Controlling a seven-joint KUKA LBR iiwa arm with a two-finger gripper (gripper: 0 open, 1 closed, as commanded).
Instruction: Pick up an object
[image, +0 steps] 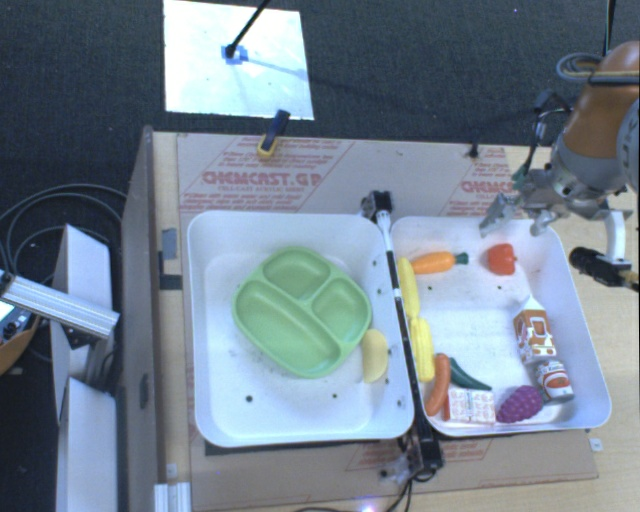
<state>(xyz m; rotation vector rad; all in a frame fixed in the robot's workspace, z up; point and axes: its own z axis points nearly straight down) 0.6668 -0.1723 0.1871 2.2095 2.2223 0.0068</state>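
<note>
Hovering over the far rim of the right bin (585, 330), the pincer (520, 212) hangs spread and empty, just beyond the red tomato (501, 258). Bare floor lies mid-bin; the carrot (438, 262), milk carton (535, 334) and grapes (520, 403) hug its walls.

Grey arm (600, 110) entering from the right, orange band above the wrist, tool (518, 215) pointing down, fingers spread apart

Toy food lies scattered in the right bin (585, 330): carrot (438, 262), tomato (502, 258), grapes (520, 403)
</note>
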